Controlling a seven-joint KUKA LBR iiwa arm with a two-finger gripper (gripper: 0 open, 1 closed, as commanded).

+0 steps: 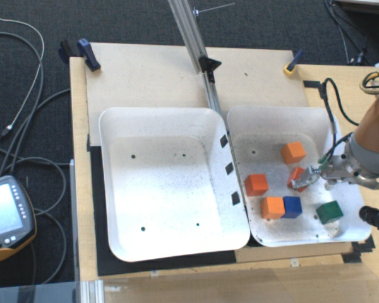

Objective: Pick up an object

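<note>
Reaching in from the right, the grey arm [366, 153] hangs low over the right-hand bin [265, 122], and its gripper [308, 177] sits just above a small reddish-orange piece [297, 179] near the middle of that bin. The fingers look closed against this piece, but it is too small and blurred to say whether it is truly caught between them, so I cannot tell the grip for certain.

Around it in the same bin lie an orange cube [294, 152] toward the far wall, a darker orange cube [256, 184] to the left, and an orange block [273, 207] touching a blue cube [292, 206] at the near side. A green cube [330, 212] rests near the bin's right corner.

The left-hand bin [114, 131] is a shallow white tray flecked with dark specks. Both bins rest on a pale wooden bench [145, 74] with blue clamps [88, 53] at its far corners. A slanted metal pole [184, 21] rises from between the bins. The floor is dark carpet [50, 11] with loose cables [25, 33], and a handheld control pendant [6, 216] lies at the left.
</note>
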